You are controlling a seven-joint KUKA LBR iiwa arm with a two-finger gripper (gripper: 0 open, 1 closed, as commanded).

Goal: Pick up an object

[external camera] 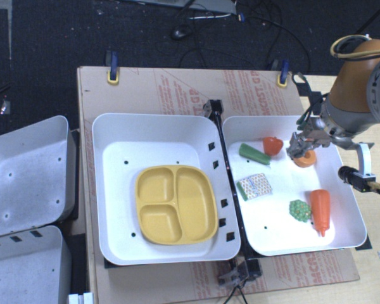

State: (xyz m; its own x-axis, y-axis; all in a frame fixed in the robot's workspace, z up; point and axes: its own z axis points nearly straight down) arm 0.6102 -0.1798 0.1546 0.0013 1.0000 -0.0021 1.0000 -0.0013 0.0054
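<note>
Hand [299, 149] directly above orange piece [305, 159]; touching unclear

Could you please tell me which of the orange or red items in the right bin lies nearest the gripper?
The small round orange piece, directly under the gripper. The red piece lies further left, and the long carrot sits near the bin's front edge.

A robotics lab: left of the gripper [299, 147], clamped cardboard [152, 90] carries white bins [107, 170]; cables [266, 24] trail behind.
</note>
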